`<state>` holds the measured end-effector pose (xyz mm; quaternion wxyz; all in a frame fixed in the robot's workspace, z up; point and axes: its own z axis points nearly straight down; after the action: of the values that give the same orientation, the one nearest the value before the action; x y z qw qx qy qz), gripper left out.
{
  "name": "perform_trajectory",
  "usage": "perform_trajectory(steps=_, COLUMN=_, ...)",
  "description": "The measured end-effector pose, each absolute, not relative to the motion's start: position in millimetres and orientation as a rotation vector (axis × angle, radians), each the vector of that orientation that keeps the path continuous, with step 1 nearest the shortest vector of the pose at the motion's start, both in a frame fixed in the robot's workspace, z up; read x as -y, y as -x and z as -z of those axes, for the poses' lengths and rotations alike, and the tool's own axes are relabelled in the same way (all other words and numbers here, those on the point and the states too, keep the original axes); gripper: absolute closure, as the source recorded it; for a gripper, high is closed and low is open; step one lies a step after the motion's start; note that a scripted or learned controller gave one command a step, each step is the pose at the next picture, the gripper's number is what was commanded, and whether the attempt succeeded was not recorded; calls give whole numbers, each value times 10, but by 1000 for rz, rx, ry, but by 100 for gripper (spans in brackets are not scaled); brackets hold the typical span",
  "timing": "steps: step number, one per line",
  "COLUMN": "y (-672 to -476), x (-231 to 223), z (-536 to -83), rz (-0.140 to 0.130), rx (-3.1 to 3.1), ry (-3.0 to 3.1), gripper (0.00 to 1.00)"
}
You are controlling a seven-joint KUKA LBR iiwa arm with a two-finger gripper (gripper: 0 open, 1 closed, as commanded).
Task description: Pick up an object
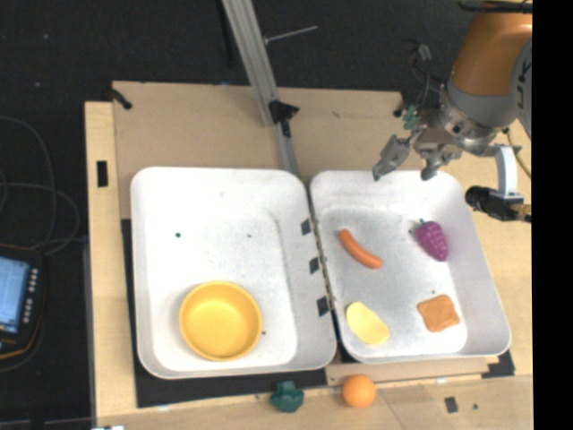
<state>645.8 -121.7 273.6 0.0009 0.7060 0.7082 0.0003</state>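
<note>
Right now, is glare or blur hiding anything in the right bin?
Camera view: even lighting, no strong glare on the right bin; the carrot, grapes, yellow piece and orange block read clearly with faint shadows. The gripper, open above the bin's far edge, looks slightly soft.

Even, diffuse overhead illumination. The two white bins (224,204) are bright, nearly overexposed, with little surface detail; the surrounding floor (54,43) is dark and underexposed. Shadows are soft and short beneath the yellow bowl (220,320) and along the bin rims. Overall sharpness is moderate, slightly grainy; fine detail is soft throughout.
</note>
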Motion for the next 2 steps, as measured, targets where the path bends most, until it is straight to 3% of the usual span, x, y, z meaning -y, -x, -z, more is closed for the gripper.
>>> perform_trajectory(steps=1, y=-6457, x=1219, z=-2737, rz=0, rx=-2224, ry=-2216, gripper=0)
perform_trajectory(steps=2, y=-6394, x=1196, z=-2127, rz=7, rx=-2224, ry=-2223, gripper=0)
